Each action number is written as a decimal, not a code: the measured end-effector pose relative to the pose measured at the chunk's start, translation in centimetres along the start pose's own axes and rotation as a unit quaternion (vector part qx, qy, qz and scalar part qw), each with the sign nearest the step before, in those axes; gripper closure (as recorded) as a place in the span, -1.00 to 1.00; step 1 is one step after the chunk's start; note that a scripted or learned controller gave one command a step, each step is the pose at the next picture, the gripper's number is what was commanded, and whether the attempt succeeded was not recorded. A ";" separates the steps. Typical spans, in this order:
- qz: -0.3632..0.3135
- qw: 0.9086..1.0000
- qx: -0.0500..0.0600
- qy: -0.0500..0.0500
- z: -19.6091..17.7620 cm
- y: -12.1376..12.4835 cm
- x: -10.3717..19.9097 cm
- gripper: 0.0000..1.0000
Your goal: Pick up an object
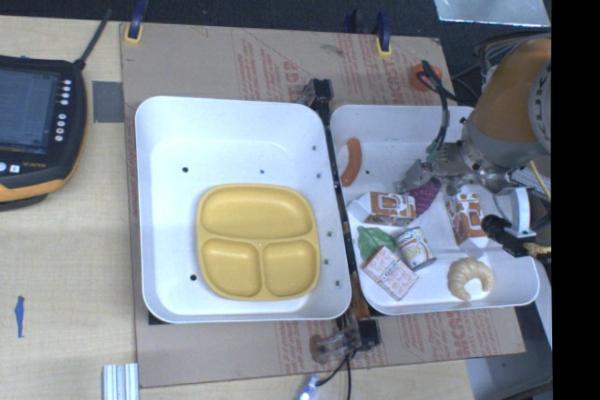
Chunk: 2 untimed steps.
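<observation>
Camera view looks down on two white bins on a brown board on the table. The left bin [169, 136] carries a yellow divided plate [259, 241]. The right bin [375, 122] carries the things to choose from: a sausage [351, 161] near the shared wall, a brown snack packet [392, 205], a purple piece [427, 196] just beside it, a green scrap [373, 242], a small tin [413, 249], a pink-and-white packet [389, 272], a second brown packet [466, 216] and a croissant [470, 277] near the front right corner.

The arm [511, 103] hangs over the right bin's far right side, and the pincer [441, 171] sits low by the purple piece. How far apart it stands, and whether it has hold of anything, I cannot tell; the dark metal parts blur into the clutter.

Risks, as I judge them: the things lie crowded together, so a close could nip two at once or push one aside. The flat packets give little edge to catch and may slip out. The tin could roll.

Most of the arm is cut off at the right. A handheld screen [33, 126] at the left edge is also cropped, and the purple piece is too unclear to name
</observation>
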<state>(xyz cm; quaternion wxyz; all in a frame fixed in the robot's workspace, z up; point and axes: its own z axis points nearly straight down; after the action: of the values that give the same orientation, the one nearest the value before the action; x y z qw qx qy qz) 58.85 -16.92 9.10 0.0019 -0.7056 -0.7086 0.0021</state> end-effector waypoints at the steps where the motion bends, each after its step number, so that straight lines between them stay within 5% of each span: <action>1: 0.000 1.000 -0.003 0.000 -8.4 5.1 -2.2 -1.00; 2: 0.000 1.000 0.000 0.000 0.0 2.0 -1.0 -1.00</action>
<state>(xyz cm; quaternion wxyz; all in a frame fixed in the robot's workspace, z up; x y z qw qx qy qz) 60.86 -17.87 9.06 0.0022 -0.7054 -0.7088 0.0022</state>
